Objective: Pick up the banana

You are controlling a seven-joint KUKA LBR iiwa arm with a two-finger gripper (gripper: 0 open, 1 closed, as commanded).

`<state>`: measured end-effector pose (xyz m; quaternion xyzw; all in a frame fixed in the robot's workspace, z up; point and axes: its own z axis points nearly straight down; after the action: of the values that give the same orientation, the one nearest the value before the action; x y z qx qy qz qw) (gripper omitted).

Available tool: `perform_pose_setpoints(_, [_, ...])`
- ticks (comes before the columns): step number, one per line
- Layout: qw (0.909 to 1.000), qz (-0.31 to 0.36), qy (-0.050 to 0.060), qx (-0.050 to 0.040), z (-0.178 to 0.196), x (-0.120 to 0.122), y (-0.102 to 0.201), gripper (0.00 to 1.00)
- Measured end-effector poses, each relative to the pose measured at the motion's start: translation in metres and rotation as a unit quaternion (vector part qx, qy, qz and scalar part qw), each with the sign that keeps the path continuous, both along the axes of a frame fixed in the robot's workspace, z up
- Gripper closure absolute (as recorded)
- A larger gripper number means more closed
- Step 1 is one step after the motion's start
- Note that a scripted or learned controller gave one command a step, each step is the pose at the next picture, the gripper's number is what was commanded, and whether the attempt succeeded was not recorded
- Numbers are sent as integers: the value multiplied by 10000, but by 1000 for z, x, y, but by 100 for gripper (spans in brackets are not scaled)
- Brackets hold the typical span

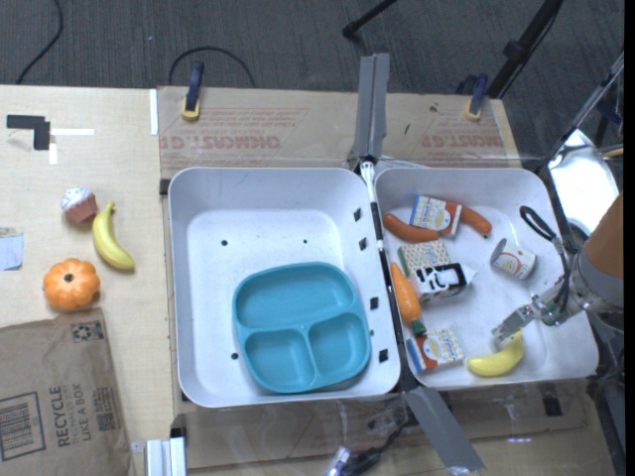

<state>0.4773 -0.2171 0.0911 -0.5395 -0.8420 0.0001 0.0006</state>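
Observation:
A yellow banana [495, 361] lies in the right bin [476, 178], near its front right corner. My gripper [510, 326] hangs just above the banana's right end, reaching in from the right with its fingers pointing down and left. It looks open, and I see nothing between the fingers. A second banana [111, 238] lies outside the bins on the wooden bench at the far left.
The right bin also holds a small snack box [443, 346] next to the banana, a carrot [405, 294], a black-and-white carton [438, 278], a white cup [513, 261], a sausage [411, 230] and another carton [435, 213]. A blue divided plate [298, 325] sits in the left bin [198, 266].

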Motion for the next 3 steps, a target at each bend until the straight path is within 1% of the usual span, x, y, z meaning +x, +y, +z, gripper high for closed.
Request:
perform_pose_setpoints(1, [9999,140,-6,-4,0,0,-4,0])
perform_pose_setpoints(2, [9995,318,-2,0,0,0,14,0])
perform_pose_setpoints(3, [9991,413,-9,-7,1,0,-5,0])
